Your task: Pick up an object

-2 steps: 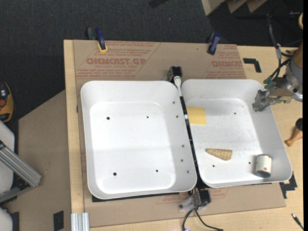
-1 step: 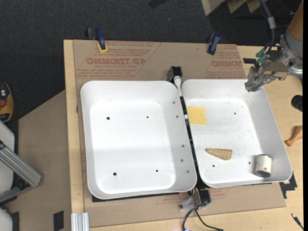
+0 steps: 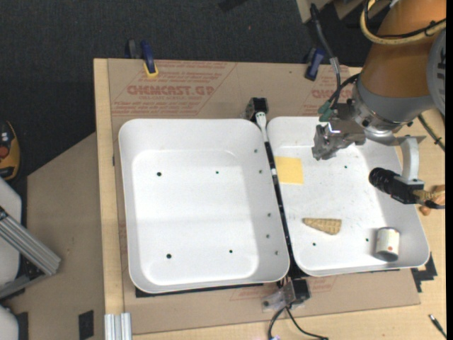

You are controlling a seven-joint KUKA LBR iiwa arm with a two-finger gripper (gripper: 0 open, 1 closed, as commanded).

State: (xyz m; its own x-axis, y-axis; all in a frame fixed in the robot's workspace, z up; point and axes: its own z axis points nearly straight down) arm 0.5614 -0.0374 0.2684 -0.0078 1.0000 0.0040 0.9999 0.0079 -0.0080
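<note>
The jaws (image 3: 324, 149) hang just right of the yellow square (image 3: 289, 170), reaching; can't tell their state. Next: lower.

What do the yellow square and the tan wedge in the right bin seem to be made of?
Yellow square: probably foam or soft plastic, matte; it lies flat, evenly pale yellow, without shine. Tan wedge: possibly plastic toy food or a wafer-like piece; its surface looks ridged and dull, but the picture is too coarse to settle it.

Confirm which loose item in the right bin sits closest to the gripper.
The flat yellow square, against the bin's left wall just below-left of the gripper. The tan wedge and white cylinder lie farther toward the front.
</note>
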